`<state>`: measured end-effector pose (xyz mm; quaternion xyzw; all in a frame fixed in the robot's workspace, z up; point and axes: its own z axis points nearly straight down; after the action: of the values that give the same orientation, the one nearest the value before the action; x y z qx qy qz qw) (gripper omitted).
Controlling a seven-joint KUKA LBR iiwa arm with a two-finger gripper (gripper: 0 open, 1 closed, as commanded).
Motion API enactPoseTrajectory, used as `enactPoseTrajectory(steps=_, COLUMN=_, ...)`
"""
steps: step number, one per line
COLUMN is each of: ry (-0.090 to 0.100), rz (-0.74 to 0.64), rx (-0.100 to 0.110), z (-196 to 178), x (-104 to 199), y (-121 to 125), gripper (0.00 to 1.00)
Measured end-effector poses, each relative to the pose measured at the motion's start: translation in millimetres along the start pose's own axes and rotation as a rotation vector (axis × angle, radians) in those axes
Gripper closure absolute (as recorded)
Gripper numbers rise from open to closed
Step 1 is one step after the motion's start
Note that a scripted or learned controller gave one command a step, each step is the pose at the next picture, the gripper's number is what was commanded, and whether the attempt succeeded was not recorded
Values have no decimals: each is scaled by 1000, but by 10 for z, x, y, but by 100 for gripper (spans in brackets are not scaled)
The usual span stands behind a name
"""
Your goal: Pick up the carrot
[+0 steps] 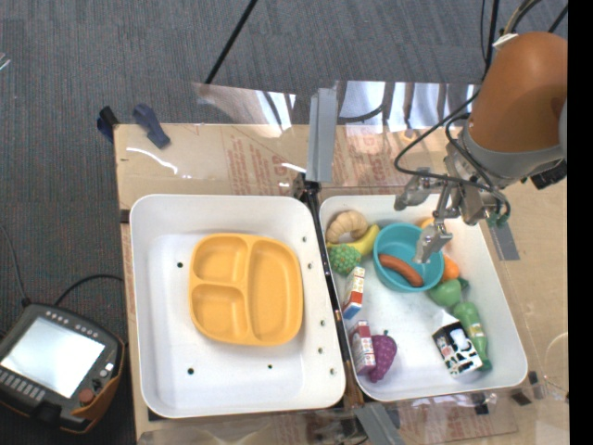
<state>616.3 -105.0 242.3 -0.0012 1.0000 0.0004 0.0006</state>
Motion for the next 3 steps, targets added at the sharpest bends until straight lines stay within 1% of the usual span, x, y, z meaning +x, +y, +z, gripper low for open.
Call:
enactPoseTrajectory(steps=1, ry=-13, rz=148, rx=2, z=1380, x=-301, y=-797, gripper=0)
enactPoseTrajectory(steps=2, ry=-27, rz=246, rx=1, z=1409, x=35, y=-1048, gripper=0)
enactPoseTrajectory(steps=3, ry=-31, rz=238, rx=3, z=1295, x=10, y=-1031, gripper=100)
